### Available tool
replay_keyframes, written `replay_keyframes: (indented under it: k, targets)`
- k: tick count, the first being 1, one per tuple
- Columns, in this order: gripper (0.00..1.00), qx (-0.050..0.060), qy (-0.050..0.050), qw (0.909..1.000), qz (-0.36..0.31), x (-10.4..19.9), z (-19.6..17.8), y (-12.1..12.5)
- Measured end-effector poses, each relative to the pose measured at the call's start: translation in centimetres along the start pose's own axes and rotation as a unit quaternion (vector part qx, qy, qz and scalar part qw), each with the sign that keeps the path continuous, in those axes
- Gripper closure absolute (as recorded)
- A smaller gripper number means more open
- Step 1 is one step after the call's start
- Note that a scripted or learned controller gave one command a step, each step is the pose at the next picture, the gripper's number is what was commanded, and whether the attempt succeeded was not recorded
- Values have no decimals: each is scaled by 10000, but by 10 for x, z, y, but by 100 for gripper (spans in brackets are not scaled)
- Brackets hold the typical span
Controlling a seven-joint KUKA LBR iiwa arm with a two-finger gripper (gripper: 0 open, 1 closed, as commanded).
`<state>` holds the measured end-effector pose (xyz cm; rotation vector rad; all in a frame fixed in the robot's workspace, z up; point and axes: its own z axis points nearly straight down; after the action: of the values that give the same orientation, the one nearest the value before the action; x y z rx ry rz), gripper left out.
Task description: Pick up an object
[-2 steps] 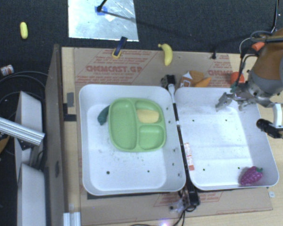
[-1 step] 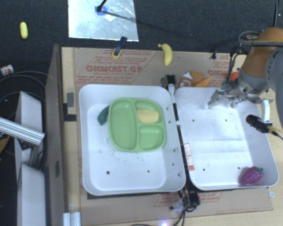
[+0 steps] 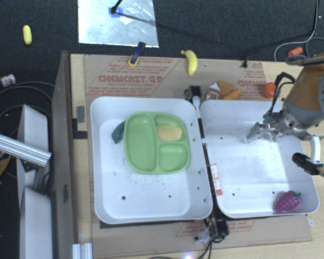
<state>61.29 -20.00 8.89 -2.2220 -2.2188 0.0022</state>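
Observation:
In the left bin (image 3: 105,198) lies a green divided plate (image 3: 155,143) with a yellow piece (image 3: 169,132) in its upper right compartment. A dark green object (image 3: 117,131) rests against the plate's left rim. A purple grape bunch (image 3: 287,200) sits in the front right corner of the right bin (image 3: 248,171). My gripper (image 3: 261,131) hangs over the right bin's far right part, well above and behind the grapes. Its fingers spread apart with nothing between them.
A yellow banana (image 3: 190,61) and orange items (image 3: 227,92) lie on the cardboard behind the bins. An orange ball (image 3: 269,89) sits near the arm. A black-tipped part (image 3: 305,163) sticks out by the right bin's right wall. Cables run at right.

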Motion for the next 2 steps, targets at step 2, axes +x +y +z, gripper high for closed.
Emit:
replay_keyframes:
  k: [2]
  targets:
    - [100, -59, -9, 10000, -28, 2, -23, 5]
